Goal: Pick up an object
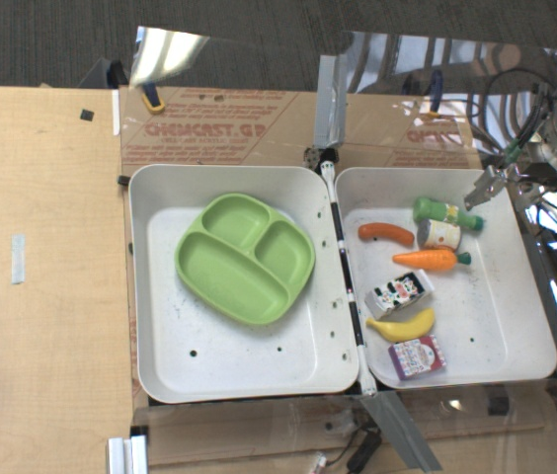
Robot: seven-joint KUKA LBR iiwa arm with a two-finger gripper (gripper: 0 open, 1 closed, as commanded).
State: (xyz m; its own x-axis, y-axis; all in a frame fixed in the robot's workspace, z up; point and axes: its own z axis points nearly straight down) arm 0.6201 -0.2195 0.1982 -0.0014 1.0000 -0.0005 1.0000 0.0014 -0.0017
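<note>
The right bin point(516, 294) holds several toy foods: a green and cream bottle point(445, 222), a red-orange sausage point(386, 232), an orange carrot point(427, 259), a black and white milk carton point(398, 292), a yellow banana point(403, 325) and a pink packet point(416, 356). My gripper point(483, 190) hangs above the bin's far right corner, just right of the bottle, with nothing seen between its thin fingers.
The left bin point(160, 344) carries a green divided plate point(246, 257). Cardboard point(219, 126) and metal brackets stand behind the bins. Cables and the arm's body point(555, 126) crowd the far right. Bare wooden bench point(32, 265) stretches to the left.
</note>
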